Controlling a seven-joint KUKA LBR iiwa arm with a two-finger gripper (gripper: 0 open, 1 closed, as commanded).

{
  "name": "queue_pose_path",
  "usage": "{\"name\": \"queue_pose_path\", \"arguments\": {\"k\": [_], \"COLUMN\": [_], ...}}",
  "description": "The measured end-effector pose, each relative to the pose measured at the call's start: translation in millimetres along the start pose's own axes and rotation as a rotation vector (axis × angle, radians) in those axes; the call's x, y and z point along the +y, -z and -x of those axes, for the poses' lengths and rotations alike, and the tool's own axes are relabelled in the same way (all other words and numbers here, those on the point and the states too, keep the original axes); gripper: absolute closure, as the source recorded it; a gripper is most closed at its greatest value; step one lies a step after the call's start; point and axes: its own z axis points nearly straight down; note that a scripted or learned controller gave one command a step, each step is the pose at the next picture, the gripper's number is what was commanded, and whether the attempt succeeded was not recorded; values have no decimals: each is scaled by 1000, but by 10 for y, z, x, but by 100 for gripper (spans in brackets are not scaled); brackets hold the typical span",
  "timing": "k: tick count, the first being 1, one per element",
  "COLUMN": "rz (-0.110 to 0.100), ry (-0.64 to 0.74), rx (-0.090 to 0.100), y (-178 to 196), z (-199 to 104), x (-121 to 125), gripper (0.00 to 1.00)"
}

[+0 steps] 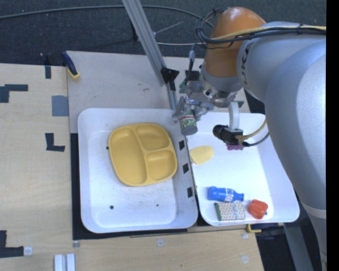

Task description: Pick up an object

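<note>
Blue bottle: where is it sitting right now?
The blue bottle lies on its side near the front of the right bin, just above the green patterned packet and left of the red object.

Pale wooden bench (32, 174) with dark tape marks (53, 142), dark carpeted floor (79, 26) beyond, black cables (159, 10) trailing

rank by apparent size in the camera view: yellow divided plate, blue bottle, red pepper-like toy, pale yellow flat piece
1. Yellow divided plastic plate, by far the largest.
2. Blue plastic bottle with white label.
3. Pale yellow flat rounded piece, close to the bottle, so this order is unsure.
4. Small red pepper-like toy, smallest.
</note>
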Motion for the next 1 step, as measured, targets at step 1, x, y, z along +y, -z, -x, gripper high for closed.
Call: {"name": "queue_pose_path", "arguments": {"k": [1], "rz": [-1], "ry": [0], "rx": [0], "y": [21], "z": [-636], "x": [0], "gripper": [100]}}
